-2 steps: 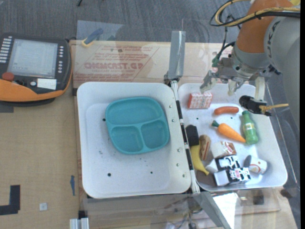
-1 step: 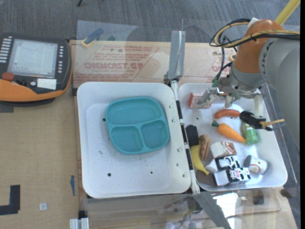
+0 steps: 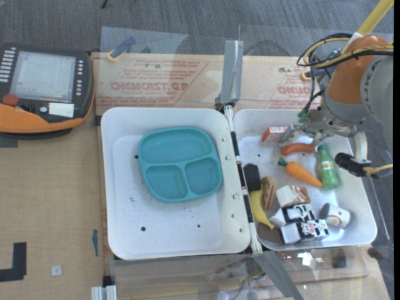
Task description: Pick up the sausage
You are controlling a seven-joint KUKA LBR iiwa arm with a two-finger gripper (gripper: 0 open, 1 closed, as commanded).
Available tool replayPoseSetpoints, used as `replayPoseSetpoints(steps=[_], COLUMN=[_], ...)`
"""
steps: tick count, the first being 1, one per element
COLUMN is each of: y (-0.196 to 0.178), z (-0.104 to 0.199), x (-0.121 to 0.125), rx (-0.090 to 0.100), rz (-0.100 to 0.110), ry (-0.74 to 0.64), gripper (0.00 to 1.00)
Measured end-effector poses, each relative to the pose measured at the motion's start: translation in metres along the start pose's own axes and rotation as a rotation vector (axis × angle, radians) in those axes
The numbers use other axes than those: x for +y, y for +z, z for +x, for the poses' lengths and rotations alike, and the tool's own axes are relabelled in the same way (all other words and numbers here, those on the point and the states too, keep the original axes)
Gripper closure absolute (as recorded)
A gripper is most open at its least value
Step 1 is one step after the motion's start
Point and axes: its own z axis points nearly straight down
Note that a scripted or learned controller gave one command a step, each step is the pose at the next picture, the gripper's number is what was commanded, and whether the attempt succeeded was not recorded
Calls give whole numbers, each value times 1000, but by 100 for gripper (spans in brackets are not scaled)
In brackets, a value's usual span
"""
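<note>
The sausage (image 3: 297, 149), a short red-orange link, lies in the right bin (image 3: 369, 212) near its far side. My gripper (image 3: 307, 132) hangs directly over the sausage's far edge, low in the bin, beneath the orange-banded wrist (image 3: 350, 86). The sausage rests on the bin floor and looks untouched. An orange carrot (image 3: 301, 172) lies just in front of it, and a green bottle (image 3: 326, 166) stands to its right.
A small red-and-white pack (image 3: 274, 134) sits left of the gripper. Nearer the front are a black block (image 3: 251, 177), a banana (image 3: 258, 209), a bun (image 3: 269, 193) and white boxes (image 3: 302, 222). The left bin (image 3: 119, 186) holds a teal divided plate (image 3: 181, 163).
</note>
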Motion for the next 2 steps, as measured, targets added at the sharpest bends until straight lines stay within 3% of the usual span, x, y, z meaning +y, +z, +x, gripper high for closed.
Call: replayPoseSetpoints(steps=[1,2], y=[0,-11], z=[-17,-18], x=[8,11], rx=[14,7], rz=[40,28], ry=[310,310], gripper=[0,100])
